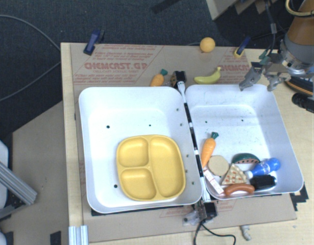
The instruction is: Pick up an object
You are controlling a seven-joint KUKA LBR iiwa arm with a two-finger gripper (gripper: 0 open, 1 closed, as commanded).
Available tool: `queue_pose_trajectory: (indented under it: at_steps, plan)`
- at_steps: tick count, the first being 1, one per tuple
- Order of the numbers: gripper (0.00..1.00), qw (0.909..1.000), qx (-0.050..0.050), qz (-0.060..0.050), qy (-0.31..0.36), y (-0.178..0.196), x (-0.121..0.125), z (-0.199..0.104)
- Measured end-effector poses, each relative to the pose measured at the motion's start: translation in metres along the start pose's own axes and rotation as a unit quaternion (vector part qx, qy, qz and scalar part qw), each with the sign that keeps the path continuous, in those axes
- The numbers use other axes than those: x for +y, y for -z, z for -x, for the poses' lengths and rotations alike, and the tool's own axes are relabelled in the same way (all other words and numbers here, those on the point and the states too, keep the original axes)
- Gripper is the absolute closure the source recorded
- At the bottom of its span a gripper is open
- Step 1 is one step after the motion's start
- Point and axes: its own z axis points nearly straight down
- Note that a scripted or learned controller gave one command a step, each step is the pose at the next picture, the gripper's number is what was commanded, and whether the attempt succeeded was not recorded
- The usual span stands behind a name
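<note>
Over right bin's far rim, hovering jaws spread, nothing pinched; toys crammed in corner, risking botched grab.

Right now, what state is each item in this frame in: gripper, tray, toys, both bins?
gripper: open, holding nothing, above the right bin's far edge
yellow tray: flat in the left bin, compartments bare
carrot: lying in the right bin, untouched
toy pile: heaped in that bin's near corner
banana: lying on the bench behind the bins
</note>
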Motion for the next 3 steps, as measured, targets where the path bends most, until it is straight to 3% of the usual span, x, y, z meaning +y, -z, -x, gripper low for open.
queue_pose_trajectory:
  at_steps: [1,2,3]
  plan:
    - [0.0,1.0,-0.001,0.0,-0.001,0.075,-0.001,0.037]
    - [0.0,1.0,0.002,-0.004,0.0,-0.008,-0.002,-0.006]
    - [0.0,1.0,-0.001,0.0,-0.001,0.086,0.0,0.037]
